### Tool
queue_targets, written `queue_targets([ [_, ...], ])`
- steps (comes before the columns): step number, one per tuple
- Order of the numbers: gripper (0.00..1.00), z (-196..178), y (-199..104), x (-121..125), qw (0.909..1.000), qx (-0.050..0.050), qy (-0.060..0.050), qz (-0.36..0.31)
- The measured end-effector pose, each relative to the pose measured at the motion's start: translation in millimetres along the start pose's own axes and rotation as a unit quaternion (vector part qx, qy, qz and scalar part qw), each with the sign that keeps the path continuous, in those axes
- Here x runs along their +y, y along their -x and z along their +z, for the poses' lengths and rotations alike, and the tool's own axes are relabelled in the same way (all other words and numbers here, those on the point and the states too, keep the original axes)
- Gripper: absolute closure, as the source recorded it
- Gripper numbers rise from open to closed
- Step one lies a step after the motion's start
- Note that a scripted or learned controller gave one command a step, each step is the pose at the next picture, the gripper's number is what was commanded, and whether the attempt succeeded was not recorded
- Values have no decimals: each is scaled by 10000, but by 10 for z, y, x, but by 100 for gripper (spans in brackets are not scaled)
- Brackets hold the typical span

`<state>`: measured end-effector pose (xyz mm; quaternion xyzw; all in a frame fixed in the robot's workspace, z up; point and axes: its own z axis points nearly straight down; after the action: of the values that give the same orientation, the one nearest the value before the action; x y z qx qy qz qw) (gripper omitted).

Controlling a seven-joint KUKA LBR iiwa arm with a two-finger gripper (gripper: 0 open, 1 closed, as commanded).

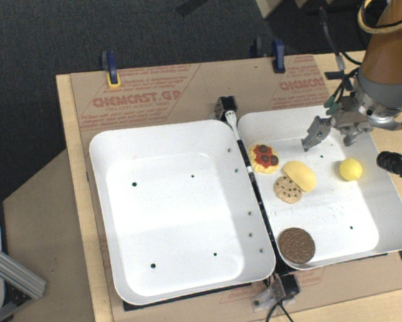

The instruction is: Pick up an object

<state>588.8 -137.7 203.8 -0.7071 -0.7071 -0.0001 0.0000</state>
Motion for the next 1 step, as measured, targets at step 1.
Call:
queue_targets([
  [1,0,1164,-451,511,10000,19,30,-16],
])
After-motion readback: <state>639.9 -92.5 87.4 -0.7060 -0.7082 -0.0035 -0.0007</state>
